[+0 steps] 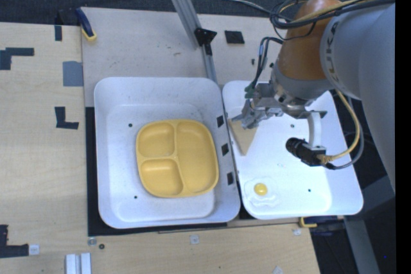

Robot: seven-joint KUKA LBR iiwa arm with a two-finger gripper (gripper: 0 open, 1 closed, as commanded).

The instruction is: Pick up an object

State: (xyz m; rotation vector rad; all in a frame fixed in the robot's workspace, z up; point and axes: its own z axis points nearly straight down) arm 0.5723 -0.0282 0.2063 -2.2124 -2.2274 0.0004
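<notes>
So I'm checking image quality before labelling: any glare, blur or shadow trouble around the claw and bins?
Camera view: evenly lit, no harsh glare on the white bins; soft shadow under the claw darkens the tan wedge; the arm looks slightly soft.

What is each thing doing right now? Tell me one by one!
Yellow tray: lying flat, right way up, in the left bin.
Fried egg toy: lying flat, yolk up, in the right bin.
Tan wedge: lying by the right bin's left wall, just below the pincer.
Pincer: low over the wedge's top end.
</notes>
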